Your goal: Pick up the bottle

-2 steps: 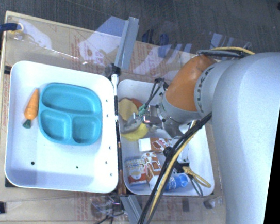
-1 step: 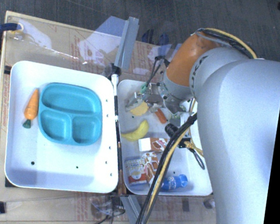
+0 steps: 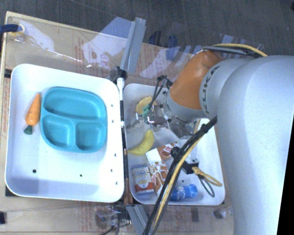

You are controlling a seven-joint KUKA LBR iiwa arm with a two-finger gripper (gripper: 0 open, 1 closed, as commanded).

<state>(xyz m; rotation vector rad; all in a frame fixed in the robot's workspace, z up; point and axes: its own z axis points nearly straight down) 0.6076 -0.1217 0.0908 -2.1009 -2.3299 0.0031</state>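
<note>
Camera view: arm (image 3: 244, 129) covers much of right bin (image 3: 217, 168), bottle (image 3: 185, 193) partly hidden

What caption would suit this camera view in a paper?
The arm reaches into the right bin, while a carrot lies beside the blue tray.

Just one camera here, mounted above the bench (image 3: 40, 210) and looking down at a slant – far enough back that both white bins fit in frame, the left bin (image 3: 17, 122) centre-left and the right bin (image 3: 215, 179) beside it. Dark carpet shows along the top edge. The arm (image 3: 254, 130) comes in from the right – big and close to the lens.
</note>
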